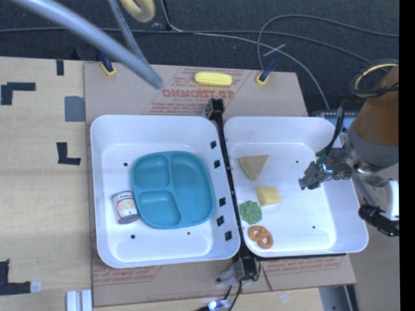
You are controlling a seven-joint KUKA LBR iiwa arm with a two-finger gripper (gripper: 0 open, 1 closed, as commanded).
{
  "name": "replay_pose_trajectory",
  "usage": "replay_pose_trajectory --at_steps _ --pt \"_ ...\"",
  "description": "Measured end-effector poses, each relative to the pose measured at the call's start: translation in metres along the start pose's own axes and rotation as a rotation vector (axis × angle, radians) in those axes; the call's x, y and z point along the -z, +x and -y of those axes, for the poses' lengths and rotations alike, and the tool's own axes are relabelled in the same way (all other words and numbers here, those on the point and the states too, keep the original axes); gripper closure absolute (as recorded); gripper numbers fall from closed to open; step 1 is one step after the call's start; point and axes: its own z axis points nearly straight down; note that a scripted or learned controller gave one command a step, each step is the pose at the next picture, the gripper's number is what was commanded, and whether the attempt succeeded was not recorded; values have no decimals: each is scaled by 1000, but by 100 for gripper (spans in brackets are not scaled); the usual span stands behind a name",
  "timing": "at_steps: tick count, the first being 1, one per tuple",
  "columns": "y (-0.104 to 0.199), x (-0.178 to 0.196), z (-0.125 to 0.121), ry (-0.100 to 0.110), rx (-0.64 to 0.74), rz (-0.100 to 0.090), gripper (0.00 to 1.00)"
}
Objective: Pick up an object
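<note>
- One fixed camera view looks down at a slant from above the bench
- Both shallow white plastic bins (pixel 104 193) lie side by side at mid-frame, fully in view, seen from fairly far
- The grey arm with the orange band (pixel 376 118) enters from the right edge

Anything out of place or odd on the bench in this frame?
One stray: a yellow corn-like toy lies on the cardboard behind the bins, outside both. Also, the small can in the left bin lies tipped against the blue divided plate.
</note>
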Motion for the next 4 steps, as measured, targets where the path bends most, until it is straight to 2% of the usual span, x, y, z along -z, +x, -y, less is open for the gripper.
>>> replay_pose_trajectory --at_steps 1,4 --pt "0 -4 0 6 -1 -2 100" --pt "142 19 -67 5 5 -3 100"
